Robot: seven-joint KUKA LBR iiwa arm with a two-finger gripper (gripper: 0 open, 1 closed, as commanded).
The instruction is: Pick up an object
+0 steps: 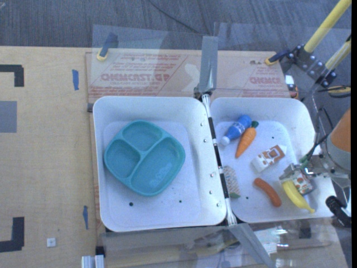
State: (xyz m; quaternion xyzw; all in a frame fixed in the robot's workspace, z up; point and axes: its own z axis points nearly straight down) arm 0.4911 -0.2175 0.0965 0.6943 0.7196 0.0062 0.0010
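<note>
The right bin (279, 111) holds several toy foods. A blue bottle (236, 128) lies beside an orange carrot (246, 140) at its back left. A small white and brown carton (268, 157) sits mid-bin, with a red sausage (268, 191) in front of it. A yellow banana (297, 197) lies at the front right. A small red and white carton (303, 182) rests just above the banana. My gripper (294, 173) is low at the bin's right side, right against that small carton; the grey arm with its orange band (341, 139) partly covers it.
The left bin (111, 108) holds a teal divided plate (144, 157). A speckled oblong item (230, 181) lies along the right bin's left wall. Yellow rods (329, 21) and a clamp stand at the back right. Cardboard (139, 74) lies behind the bins.
</note>
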